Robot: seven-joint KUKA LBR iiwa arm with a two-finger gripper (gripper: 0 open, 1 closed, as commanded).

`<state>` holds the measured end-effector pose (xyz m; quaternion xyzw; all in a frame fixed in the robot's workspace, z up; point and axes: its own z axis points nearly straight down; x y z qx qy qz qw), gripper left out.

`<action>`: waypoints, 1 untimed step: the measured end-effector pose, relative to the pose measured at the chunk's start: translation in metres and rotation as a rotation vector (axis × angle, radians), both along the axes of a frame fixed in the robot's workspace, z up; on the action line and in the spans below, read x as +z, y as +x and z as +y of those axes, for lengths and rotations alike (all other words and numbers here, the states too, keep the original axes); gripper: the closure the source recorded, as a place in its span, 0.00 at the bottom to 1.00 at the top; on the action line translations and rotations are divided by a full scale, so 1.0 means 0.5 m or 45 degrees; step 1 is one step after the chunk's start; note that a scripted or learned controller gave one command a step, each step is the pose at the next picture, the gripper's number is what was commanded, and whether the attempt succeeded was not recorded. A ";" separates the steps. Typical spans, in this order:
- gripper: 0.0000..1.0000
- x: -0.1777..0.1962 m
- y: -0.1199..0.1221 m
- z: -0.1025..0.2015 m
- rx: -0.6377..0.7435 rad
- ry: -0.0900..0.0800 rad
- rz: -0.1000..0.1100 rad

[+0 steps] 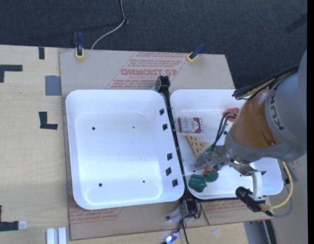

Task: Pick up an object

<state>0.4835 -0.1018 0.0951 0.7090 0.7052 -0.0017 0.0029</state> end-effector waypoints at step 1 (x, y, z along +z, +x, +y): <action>1.00 0.260 0.041 0.091 0.017 0.009 -0.012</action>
